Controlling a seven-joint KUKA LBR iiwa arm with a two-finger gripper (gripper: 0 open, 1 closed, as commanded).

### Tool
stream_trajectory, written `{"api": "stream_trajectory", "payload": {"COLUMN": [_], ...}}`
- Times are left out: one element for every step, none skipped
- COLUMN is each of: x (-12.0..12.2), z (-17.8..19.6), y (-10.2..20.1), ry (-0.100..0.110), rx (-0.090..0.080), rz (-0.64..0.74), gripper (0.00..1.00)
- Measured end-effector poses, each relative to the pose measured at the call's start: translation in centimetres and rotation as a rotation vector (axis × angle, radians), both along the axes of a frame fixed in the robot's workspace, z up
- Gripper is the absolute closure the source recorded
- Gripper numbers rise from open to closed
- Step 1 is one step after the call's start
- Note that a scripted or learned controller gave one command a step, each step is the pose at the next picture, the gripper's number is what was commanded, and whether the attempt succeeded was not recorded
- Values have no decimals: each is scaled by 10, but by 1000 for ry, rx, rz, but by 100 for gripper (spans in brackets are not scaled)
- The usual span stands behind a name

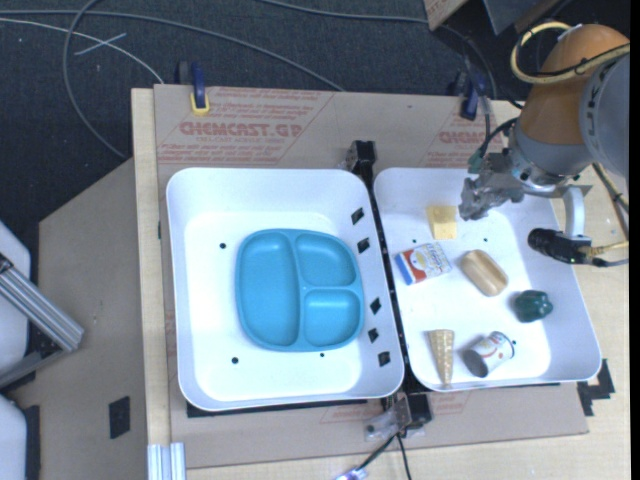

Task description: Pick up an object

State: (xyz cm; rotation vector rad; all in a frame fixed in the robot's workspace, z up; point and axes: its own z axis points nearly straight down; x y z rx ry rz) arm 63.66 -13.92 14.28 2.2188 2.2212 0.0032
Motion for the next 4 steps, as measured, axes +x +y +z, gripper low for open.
{"api": "stream_trajectory", "payload": {"x": [1, 2, -4, -2], "z": [51, 88, 93, 98], "y": [-10, -9, 46, 92], "ry": [-2, -1, 5, 3], "rx": [-1, 0, 3, 1], "rz": [-1, 0, 4, 2], "gripper": [100, 100, 100, 100]}}
